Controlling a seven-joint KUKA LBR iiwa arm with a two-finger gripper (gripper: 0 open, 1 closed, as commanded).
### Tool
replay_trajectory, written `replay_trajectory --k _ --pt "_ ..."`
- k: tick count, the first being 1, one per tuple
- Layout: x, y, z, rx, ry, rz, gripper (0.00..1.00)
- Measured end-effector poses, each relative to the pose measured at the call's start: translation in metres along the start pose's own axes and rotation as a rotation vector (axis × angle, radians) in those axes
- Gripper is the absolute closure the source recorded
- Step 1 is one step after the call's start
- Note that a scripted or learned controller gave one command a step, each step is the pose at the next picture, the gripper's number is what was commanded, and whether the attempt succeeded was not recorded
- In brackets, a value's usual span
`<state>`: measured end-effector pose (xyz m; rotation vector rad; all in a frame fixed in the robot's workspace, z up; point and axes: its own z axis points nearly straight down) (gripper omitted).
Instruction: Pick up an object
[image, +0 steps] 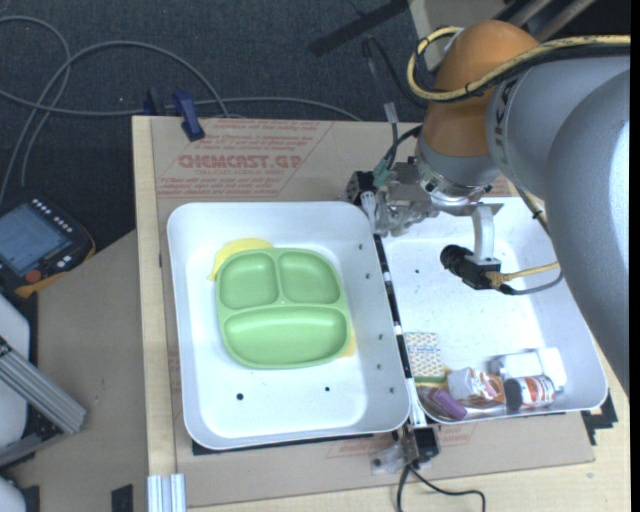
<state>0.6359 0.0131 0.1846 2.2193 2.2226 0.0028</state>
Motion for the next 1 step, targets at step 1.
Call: replay_trajectory --k 1 --pt "-0.0487 0.0248 -0.0003 -0.001 -0.002 0.002 1.0"
